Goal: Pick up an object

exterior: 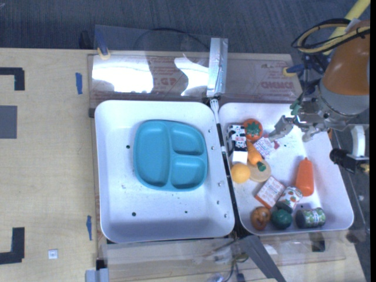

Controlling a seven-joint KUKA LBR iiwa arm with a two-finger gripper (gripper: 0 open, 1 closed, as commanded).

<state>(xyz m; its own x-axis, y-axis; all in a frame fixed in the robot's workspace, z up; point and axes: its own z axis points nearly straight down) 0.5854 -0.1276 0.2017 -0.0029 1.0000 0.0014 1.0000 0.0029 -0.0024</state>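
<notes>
Pale wooden bench (41, 175) with black corner marks, dark blue-grey carpet floor (176, 4) beyond it.

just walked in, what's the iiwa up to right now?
It's on a pick attempt. The arm reaches in from the right with its claw above the upper part of the right bin, nothing visibly held. That bin holds a heap of small toy foods, including an orange carrot, a yellow lemon and a tomato. The left bin holds a blue divided tray, untouched.

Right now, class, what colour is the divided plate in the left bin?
Light blue; the divided plate shows in the camera view.
</notes>
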